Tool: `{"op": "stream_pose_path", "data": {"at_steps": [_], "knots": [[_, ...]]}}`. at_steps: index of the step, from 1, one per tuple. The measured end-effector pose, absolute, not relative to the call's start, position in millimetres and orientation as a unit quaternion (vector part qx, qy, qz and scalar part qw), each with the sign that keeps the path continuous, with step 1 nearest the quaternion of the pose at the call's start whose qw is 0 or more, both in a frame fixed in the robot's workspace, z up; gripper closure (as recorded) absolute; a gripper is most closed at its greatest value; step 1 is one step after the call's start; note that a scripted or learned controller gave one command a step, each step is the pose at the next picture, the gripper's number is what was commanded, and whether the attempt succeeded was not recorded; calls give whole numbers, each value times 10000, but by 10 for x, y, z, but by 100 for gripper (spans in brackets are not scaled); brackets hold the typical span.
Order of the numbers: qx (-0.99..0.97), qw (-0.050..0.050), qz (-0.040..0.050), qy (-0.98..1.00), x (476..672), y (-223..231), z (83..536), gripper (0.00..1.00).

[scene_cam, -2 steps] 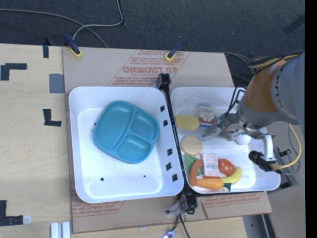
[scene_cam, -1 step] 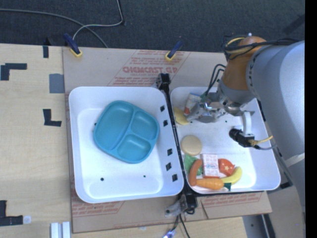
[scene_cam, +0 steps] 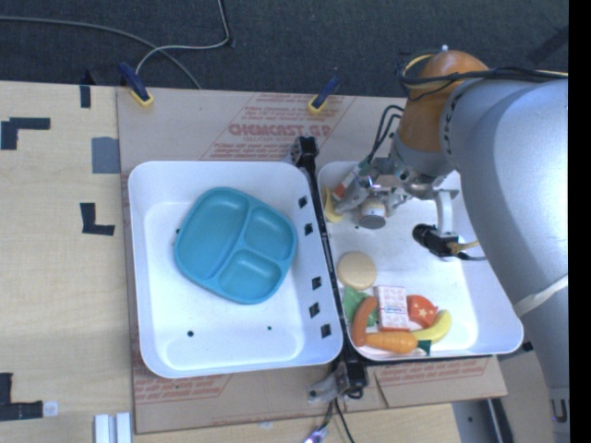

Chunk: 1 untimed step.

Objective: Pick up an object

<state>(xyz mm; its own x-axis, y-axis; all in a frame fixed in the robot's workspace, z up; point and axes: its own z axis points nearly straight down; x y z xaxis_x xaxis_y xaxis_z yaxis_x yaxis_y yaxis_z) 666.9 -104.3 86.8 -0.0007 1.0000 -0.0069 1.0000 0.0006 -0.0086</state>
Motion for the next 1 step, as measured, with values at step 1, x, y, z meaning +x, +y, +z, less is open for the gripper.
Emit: {"op": "stream_pose_path", "data": {"at_steps": [1], "knots": [[-7068, -16, 20, -7074, 6685, -1017, 965, 100]]}}
